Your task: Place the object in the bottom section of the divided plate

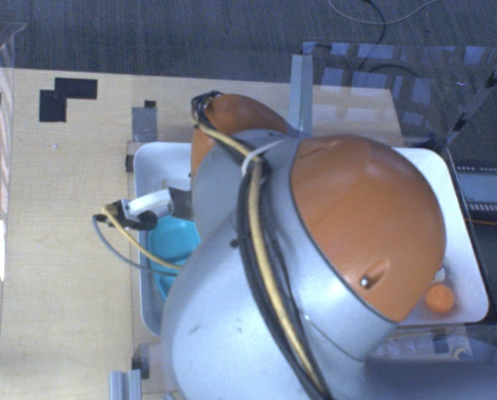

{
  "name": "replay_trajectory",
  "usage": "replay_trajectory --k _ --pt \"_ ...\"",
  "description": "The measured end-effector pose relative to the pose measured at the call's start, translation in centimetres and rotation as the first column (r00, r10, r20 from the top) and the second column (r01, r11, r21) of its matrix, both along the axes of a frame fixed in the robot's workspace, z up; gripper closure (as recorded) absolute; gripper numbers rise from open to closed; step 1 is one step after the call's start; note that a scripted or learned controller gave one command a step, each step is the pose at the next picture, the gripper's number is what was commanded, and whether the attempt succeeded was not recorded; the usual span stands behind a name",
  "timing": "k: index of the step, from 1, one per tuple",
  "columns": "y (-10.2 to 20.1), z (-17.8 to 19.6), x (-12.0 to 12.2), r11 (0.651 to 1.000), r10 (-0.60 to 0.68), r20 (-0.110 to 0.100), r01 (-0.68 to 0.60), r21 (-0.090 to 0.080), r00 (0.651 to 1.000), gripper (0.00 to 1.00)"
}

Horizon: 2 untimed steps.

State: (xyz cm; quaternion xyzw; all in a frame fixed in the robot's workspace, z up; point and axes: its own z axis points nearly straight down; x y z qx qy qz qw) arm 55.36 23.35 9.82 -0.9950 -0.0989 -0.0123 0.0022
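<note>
My view is mostly the arm [315, 273], its grey body and orange cap covering both bins from the near edge upward. At the near right, a small orange ball [439, 298] lies in the right bin [474, 248] by its rim. Further left, a turquoise plate [173, 240] peeks out in the left bin [148, 173] (mostly hidden). I cannot tell the gripper's state.

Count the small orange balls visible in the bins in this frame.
1. A small orange ball lies in the right bin, near its front right corner. The arm covers much of both bins, so others may be hidden.
</note>
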Motion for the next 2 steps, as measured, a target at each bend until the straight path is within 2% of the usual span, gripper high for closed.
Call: replay_trajectory --k 1,2 --pt "-1.4 7.5 -2.1 0.996 0.092 -0.025 -0.092 -0.008 0.995 0.0" --pt "-2.8 12.0 -3.0 1.0 0.004 -0.023 -0.004 -0.009 1.0 0.0"
